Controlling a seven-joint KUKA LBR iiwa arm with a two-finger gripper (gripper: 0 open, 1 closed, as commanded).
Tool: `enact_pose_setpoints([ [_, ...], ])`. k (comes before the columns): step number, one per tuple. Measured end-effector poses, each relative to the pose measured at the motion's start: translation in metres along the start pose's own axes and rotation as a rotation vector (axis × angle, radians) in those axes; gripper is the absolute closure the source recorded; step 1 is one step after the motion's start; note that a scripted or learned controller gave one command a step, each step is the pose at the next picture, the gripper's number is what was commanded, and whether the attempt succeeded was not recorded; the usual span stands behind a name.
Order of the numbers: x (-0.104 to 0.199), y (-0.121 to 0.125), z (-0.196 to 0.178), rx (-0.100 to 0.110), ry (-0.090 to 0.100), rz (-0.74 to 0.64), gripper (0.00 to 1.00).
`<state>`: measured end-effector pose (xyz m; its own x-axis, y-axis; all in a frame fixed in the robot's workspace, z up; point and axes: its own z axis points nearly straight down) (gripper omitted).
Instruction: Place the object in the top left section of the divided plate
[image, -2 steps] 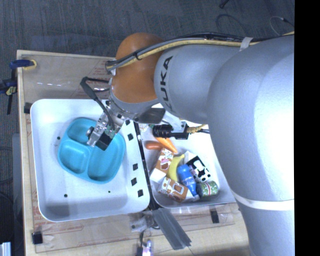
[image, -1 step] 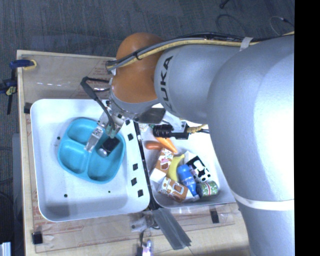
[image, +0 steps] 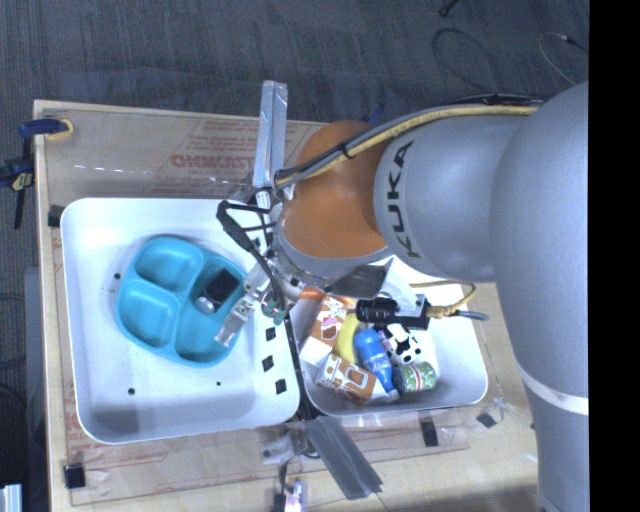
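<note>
1. At the near edge of the counter (image: 150, 455), grey metal brackets (image: 335, 455) are jutting out below the seam where the two white bins are meeting.
2. The right bin (image: 470, 385) is holding a huddle of small items: a blue bottle (image: 372, 358), a yellow piece (image: 346, 340), a brown-and-white patterned carton (image: 343, 376), a black-and-white cow-patterned item (image: 405, 347) and a green-labelled can (image: 420, 377).
3. The left bin (image: 90, 300) is carrying the blue divided plate (image: 160, 305), lying well toward the bin's right half.
4. The gripper (image: 232, 315) is hanging low over the plate's right-hand section, beside a small dark object (image: 212, 291) sitting in that section; whether it is gripping the object, and whether its jaws are apart or together, cannot be told from this angle.
5. Above, the grey arm (image: 470, 170) with its orange band (image: 335, 200) is reaching in from the right, a yellow-and-black cable (image: 420, 115) running along it.
6. Farther back, a grey upright post (image: 270, 130) is standing behind the bins.
</note>
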<state>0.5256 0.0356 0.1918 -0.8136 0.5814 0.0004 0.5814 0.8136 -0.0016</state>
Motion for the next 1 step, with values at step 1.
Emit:
enact_pose_setpoints([
  [1,0.0001,0.0002,0.0,-0.001,0.0,0.0,0.0],
])
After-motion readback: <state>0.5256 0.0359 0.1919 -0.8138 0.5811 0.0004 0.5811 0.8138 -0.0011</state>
